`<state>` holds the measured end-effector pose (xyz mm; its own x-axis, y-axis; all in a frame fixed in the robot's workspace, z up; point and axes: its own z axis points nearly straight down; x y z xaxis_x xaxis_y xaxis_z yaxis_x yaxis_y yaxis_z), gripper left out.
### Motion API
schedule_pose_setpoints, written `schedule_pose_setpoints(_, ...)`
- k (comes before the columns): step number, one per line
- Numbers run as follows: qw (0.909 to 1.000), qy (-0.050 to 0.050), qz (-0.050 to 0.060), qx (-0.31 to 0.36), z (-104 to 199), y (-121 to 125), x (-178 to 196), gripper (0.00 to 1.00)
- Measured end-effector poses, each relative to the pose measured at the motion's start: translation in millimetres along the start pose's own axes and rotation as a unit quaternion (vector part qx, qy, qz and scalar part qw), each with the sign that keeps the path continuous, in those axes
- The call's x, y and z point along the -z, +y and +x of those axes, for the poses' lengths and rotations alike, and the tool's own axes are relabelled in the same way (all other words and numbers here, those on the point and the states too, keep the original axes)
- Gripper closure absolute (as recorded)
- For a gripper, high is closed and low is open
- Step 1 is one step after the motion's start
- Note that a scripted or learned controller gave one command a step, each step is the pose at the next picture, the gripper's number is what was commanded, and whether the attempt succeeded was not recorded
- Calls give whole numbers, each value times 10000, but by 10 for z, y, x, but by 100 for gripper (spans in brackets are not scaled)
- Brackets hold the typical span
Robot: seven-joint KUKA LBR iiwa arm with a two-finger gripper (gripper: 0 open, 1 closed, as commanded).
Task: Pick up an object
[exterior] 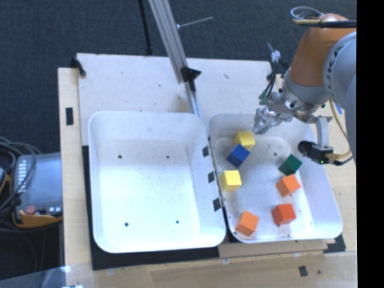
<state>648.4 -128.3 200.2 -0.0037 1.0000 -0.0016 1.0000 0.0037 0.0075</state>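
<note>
**Inspector:** White plastic, both bins. The left bin sat beside the right bin, their inner walls touching along the middle of the bench. State the contents.

**Assistant:** Seven blocks lay in the right bin. A yellow cube was at the far end, with a blue cube just below it, touching or nearly so. A second yellow cube lay near the dividing wall. A green cube sat toward the right wall, with an orange cube just beside it. A red-orange cube and another orange cube lay at the near end, apart from each other.

**Inspector:** Position of the arm?

**Assistant:** The grey arm, orange band above the wrist, reached in from the right. The gripper hung over the far end of the right bin, just above and to the right of the far yellow cube.

**Inspector:** Claw condition?

**Assistant:** The fingertips were too small and blurred against the bin wall; I could not tell whether they were wide or narrow. No block was seen between them.

**Inspector:** Other fixtures?

**Assistant:** A slanted metal rail crossed the bench from the top, ending near the bins' junction
</note>
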Motion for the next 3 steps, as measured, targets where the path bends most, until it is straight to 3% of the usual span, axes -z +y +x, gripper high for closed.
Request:
schedule_pose_setpoints(1, 10000, 2, 8, -9, -17, 14, 465, 100)
schedule_pose_setpoints(3, 10000, 11, 47, 9, 872, -425, 282, 100)
